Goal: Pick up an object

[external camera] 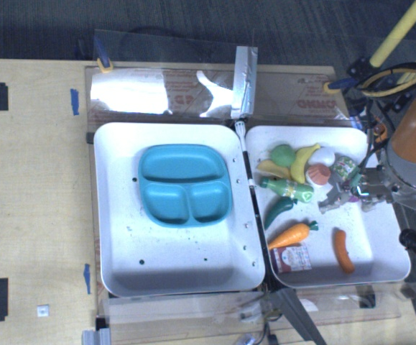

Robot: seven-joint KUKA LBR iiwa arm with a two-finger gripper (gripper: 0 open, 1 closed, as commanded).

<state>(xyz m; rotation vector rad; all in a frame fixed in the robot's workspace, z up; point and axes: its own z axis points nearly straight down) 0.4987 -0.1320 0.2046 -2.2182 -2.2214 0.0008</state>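
Task at start: nothing lifted yet. Tool [345, 192] low over right bin [387, 264], fingers spread, nothing between them. Candidate objects all lie in right bin: sausage [343, 250] alone, just below tool; carrot [292, 235]; green pepper [278, 210]; banana [304, 160]; green bottle [288, 187]; small packet [292, 259]. Cluster at top left of bin is crowded, items touching, hard to separate. Left bin [114, 214] holds blue divided tray [185, 184]. Grasp and lift remain, judging from this.
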